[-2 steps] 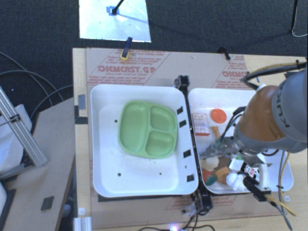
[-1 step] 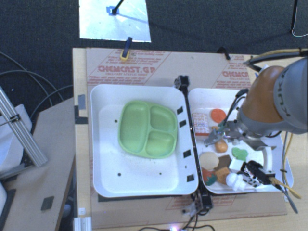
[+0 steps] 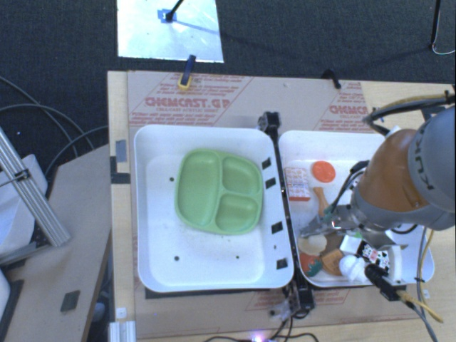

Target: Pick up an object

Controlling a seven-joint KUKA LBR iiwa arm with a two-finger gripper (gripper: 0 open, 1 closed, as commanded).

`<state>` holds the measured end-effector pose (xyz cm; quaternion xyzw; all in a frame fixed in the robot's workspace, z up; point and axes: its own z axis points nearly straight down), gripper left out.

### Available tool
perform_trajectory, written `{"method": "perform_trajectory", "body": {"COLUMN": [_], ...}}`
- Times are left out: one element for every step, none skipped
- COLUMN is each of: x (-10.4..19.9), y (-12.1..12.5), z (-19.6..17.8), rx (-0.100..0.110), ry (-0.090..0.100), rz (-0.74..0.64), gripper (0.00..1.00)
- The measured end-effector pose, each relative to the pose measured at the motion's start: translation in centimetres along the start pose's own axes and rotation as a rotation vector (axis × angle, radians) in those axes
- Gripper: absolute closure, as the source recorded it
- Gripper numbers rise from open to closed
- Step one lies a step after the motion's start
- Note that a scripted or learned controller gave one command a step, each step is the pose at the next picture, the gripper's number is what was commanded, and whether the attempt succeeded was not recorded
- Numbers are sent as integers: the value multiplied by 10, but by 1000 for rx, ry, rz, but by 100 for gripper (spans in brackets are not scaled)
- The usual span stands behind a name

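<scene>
Gripper (image 3: 318,224) over right bin (image 3: 342,142), state unclear; wooden stick (image 3: 320,197) long axis runs top-to-bottom, slightly tilted.

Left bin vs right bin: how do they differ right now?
The left bin bears one thing, a green divided tray lying flat; the right bin bears several small items, among them an orange disc and a printed packet. The arm hangs over the right bin, not the left. Both are shallow, white and side by side.

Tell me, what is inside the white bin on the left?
The left white bin holds a pale green divided plastic tray, lying flat. Whatever is under the tray is covered.
</scene>
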<state>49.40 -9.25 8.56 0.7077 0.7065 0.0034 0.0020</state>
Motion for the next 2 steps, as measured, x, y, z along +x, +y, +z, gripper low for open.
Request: {"method": "perform_trajectory", "body": {"x": [0, -54], "y": [3, 19], "z": [-13, -97], "rx": [-6, -3], "ry": [-1, -8], "rz": [-4, 1], "gripper": [100, 100]}}
